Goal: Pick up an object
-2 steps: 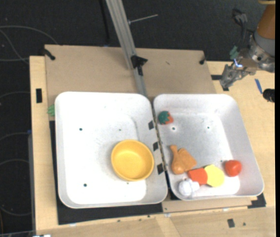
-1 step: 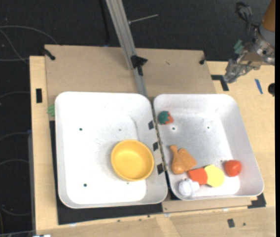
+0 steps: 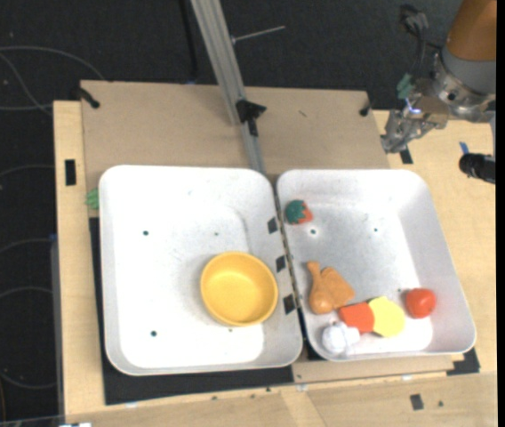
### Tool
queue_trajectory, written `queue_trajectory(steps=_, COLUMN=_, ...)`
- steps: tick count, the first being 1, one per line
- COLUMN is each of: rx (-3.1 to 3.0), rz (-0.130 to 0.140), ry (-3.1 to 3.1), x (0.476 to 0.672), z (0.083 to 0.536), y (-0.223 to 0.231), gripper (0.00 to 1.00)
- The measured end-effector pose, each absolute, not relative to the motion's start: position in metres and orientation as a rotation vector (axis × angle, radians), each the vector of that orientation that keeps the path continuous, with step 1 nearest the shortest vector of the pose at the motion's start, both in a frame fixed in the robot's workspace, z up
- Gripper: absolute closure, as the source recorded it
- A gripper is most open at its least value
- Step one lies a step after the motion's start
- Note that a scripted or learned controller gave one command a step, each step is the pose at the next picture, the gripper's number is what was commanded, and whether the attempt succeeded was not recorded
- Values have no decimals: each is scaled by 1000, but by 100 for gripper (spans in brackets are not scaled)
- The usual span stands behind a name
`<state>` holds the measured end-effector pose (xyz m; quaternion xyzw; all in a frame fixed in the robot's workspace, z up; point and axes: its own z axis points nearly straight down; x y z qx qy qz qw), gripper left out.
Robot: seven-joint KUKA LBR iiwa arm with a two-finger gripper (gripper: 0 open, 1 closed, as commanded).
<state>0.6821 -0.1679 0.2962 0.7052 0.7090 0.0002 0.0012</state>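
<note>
My gripper (image 3: 401,137) hangs above the bench just beyond the far right corner of the right bin (image 3: 412,194), well clear of the objects. In that bin lie a small green and red ball (image 3: 297,211), an orange pear-shaped toy (image 3: 325,289), an orange-red block (image 3: 356,316), a yellow piece (image 3: 388,317), a red ball (image 3: 420,302) and a white object (image 3: 337,337). A yellow bowl (image 3: 237,288) sits in the left bin (image 3: 146,203).
A slanted metal pole (image 3: 226,69) rises from the bench behind the seam between the bins. The right bin's objects cluster along its near edge. Cables lie on the dark floor at left.
</note>
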Motion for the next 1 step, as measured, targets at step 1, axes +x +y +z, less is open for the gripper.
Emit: queue_trajectory(steps=1, rx=2215, rz=0, ry=2228, x=671, z=296, y=-123, gripper=100)
